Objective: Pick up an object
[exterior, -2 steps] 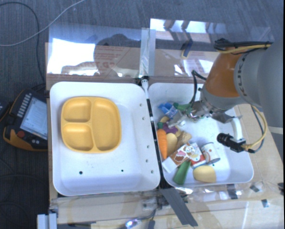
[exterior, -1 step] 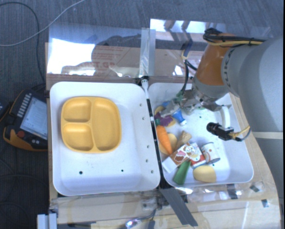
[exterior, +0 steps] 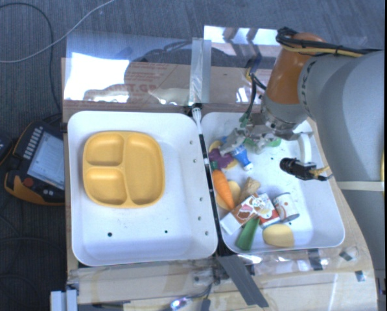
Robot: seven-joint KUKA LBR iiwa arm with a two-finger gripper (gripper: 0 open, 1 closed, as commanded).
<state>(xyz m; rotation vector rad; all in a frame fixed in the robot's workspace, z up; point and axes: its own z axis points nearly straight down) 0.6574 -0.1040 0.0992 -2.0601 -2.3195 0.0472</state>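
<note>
Grey arm (exterior: 336,89) reaches in from the right, wrist angled down over the right bin (exterior: 323,199). Gripper (exterior: 248,138) sits low at the toy pile's top edge, by a blue-capped item (exterior: 240,155); jaw opening unclear. Yellow divided plate (exterior: 123,168) lies in left bin (exterior: 89,238).

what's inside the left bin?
The left bin holds a yellow divided plate, three compartments with nothing visible in them. Whatever lies under the plate is covered.

no text is legible; the small carton (exterior: 253,208) and can (exterior: 284,207) carry print too small to read.
</note>
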